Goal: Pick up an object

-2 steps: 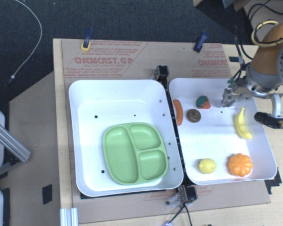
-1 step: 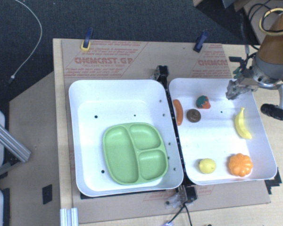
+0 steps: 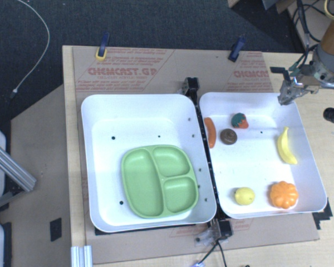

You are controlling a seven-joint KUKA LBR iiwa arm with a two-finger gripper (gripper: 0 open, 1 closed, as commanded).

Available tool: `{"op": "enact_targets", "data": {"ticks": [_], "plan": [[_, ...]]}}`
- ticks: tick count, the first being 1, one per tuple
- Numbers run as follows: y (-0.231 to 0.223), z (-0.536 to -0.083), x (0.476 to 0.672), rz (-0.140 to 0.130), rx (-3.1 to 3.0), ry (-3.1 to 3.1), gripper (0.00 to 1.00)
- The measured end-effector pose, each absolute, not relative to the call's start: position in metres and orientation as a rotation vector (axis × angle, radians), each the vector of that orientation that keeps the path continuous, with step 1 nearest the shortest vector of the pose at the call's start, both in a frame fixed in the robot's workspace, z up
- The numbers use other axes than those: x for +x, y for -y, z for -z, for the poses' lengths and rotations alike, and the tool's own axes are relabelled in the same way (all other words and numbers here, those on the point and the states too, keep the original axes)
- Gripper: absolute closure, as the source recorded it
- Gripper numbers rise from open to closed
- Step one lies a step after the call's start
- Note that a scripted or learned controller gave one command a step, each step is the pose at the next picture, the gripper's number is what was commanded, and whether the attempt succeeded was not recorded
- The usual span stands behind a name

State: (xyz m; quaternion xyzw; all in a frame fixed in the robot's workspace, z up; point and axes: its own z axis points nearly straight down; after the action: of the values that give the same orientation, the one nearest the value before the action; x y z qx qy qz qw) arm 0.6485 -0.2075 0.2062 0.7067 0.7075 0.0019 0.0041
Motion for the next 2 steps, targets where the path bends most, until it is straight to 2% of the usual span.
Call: {"op": "enact_targets", "data": {"ticks": [1, 2], "plan": [[0.208, -0.261, 0.65, -0.005, 2.214, -2.217, 1.0], [0.15, -0.267, 0.648, -0.002, 2.216, -2.229, 1.0]]}}
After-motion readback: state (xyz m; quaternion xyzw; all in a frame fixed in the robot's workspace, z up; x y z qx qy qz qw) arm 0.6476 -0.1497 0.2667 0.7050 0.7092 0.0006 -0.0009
